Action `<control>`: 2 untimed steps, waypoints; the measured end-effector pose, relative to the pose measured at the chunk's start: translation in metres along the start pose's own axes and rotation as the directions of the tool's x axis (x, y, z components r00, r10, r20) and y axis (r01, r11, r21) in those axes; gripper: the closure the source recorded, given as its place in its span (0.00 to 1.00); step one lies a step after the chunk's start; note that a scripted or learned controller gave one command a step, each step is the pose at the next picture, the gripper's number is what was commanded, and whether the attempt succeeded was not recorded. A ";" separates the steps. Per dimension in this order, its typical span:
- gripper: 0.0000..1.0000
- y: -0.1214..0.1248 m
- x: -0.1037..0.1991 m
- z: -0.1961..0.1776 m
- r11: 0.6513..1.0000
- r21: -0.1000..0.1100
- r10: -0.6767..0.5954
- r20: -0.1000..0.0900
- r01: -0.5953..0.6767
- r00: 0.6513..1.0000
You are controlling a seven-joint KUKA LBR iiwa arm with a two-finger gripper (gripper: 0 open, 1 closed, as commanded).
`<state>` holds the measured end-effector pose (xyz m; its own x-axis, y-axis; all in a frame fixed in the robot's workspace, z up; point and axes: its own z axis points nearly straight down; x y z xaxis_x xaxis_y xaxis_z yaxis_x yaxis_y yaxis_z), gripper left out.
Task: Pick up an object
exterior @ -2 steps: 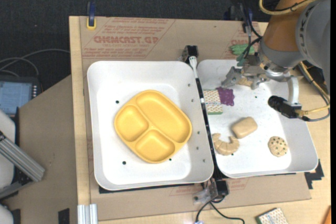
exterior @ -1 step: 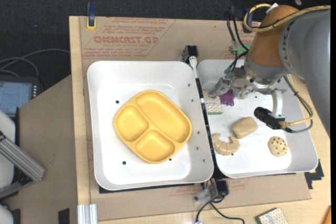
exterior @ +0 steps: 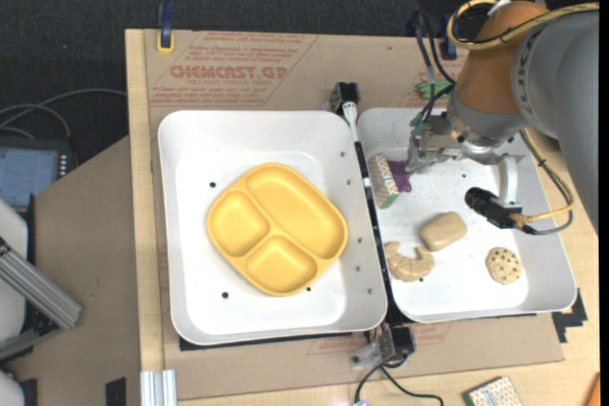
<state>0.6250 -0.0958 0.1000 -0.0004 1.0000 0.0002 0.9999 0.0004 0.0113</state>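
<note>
From the fixed camera above the bench, two shallow white bins are seen side by side on a brown board printed with red lettering. The left bin (exterior: 181, 204) is occupied by a yellow divided plate (exterior: 276, 228), which is laid flat near the bin's middle with its three compartments facing up.

The right bin (exterior: 542, 295) is reached by the grey arm (exterior: 561, 62) from the right, its orange band (exterior: 495, 62) being seen above the wrist. The gripper (exterior: 419, 162) is lowered over the upper left part of this bin, just beside a small purple piece (exterior: 400, 183) and close to a striped wafer-like object (exterior: 384, 180) that is leaned against the bin's left wall. Whether anything is held cannot be told, since the tips are hidden by the wrist hardware; whether they are spread or pressed together cannot be told either.

Three more objects are spread across the lower half of the right bin. A tan bread-roll shape (exterior: 443, 230) is placed near the middle, a pale croissant-shaped piece (exterior: 409, 263) lies just below and to its left, and a round cookie with dark chips (exterior: 502, 264) is set well apart toward the right. A black cable fitting (exterior: 487, 204) with a yellow lead is draped above the cookie.
</note>
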 end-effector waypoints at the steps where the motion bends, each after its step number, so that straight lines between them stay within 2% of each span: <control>1: 0.00 0.000 0.000 0.001 1.000 0.001 0.000 0.000 0.000 1.000; 2: 0.00 -0.012 -0.010 0.016 1.000 0.014 0.002 0.000 -0.002 1.000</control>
<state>0.6134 -0.1061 0.0843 0.0018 1.0000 0.0006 1.0000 -0.0018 -0.0028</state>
